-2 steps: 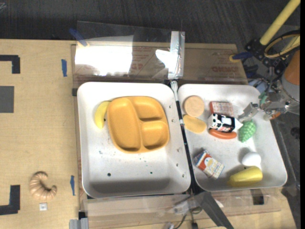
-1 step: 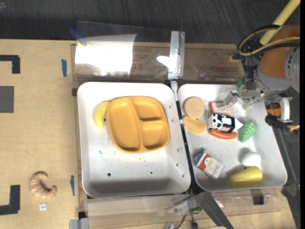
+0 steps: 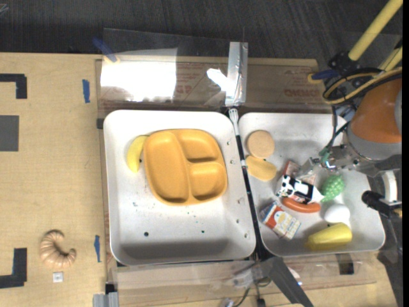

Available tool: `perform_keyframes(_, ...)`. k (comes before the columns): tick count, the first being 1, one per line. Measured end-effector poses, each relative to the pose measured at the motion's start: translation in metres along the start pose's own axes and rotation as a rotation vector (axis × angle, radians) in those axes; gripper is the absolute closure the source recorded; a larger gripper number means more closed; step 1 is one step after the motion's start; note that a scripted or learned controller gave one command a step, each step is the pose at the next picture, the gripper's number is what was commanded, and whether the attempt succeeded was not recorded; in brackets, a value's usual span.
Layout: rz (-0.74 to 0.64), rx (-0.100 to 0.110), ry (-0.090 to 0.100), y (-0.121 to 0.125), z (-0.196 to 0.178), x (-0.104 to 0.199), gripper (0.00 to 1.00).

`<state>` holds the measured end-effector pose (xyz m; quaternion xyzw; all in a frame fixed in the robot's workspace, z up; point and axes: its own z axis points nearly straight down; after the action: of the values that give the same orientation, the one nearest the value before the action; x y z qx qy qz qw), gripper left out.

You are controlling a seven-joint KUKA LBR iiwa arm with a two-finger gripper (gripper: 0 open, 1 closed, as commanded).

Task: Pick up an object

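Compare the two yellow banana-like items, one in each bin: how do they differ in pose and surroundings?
The banana in the left bin is curved, stands roughly lengthwise up the view, and is partly hidden behind the orange divided tray. The yellow piece in the right bin is straighter, lies nearly crosswise near the bin's front wall, and shows in full, just below a white egg-like item. Both are yellow toy food lying flat in white bins.

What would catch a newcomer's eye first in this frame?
The big orange divided tray dominates the left bin, with a banana tucked against its left edge. The right bin holds a bright jumble: a green bumpy ball, a yellow corn-like piece and a black-and-white toy. A croissant-shaped toy lies alone on the bench, far left.
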<state>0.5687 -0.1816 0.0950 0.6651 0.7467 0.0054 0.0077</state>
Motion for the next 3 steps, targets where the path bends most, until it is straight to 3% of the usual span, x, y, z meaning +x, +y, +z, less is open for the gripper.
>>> perform_keyframes(1,-0.038,-0.002,-0.002,-0.033,0.000,0.050,0.00)
perform_keyframes(2,-0.038,-0.002,-0.002,-0.033,0.001,0.050,0.00)
perform_keyframes(3,0.092,-0.008,-0.003,-0.077,-0.001,0.034,0.00)
